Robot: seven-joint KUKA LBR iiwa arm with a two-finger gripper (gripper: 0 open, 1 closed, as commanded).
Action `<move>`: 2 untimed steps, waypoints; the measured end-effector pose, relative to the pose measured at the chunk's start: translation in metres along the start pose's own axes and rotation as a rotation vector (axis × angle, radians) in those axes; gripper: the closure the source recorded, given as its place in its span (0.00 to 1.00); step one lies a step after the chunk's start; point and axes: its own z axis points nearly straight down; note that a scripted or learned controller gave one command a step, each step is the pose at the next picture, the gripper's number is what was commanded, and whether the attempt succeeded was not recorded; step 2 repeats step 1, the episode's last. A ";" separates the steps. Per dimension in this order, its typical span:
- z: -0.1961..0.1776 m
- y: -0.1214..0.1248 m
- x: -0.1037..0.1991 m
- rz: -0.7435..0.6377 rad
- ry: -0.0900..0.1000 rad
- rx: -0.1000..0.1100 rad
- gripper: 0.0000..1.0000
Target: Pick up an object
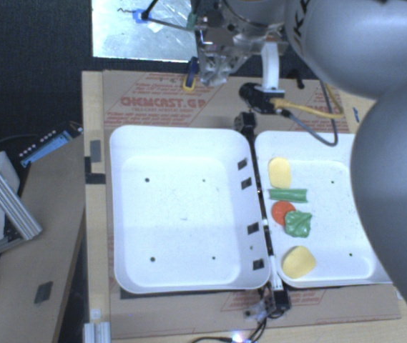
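1. Arm (375, 84): its grey bulk fills the view from 1 to 5 o'clock, blurred by nearness, and hides the right bin's right edge and far right corner.
2. Right bin (332, 266): shallow, white, at 4 o'clock; its right part is cut off behind the arm. It holds 5 items, clustered along its left side.
3. Near yellow piece (298, 261): 1 rounded lump, nearest the viewer, close to the bin's near wall.
4. Green leafy piece (298, 224): 1 crumpled item just beyond the near yellow piece, touching the red piece (282, 209), 1 round item partly covered by it.
5. Green strip (287, 194): 1 narrow bar lying crosswise, just beyond the red piece.
6. Far yellow piece (280, 171): 1 oval lump, farthest of the 5, just beyond the strip.
7. Left bin (182, 206): shallow, white, at the centre toward 8 o'clock; its floor shows small dark dots.
8. Cardboard sheet (153, 98): lies under both bins, printed in red; its lettering is hard to read.
9. Gripper (214, 66): at 12 o'clock, beyond both bins and above the cardboard, well apart from all 5 items. Whether the pincer is released or clenched cannot be told; the mechanism is cluttered and blurred.
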 end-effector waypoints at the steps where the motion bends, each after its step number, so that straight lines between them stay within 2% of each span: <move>1: -0.170 0.001 -0.009 -0.001 -0.001 0.000 1.00; 2: -0.170 0.001 -0.009 -0.001 -0.001 0.000 1.00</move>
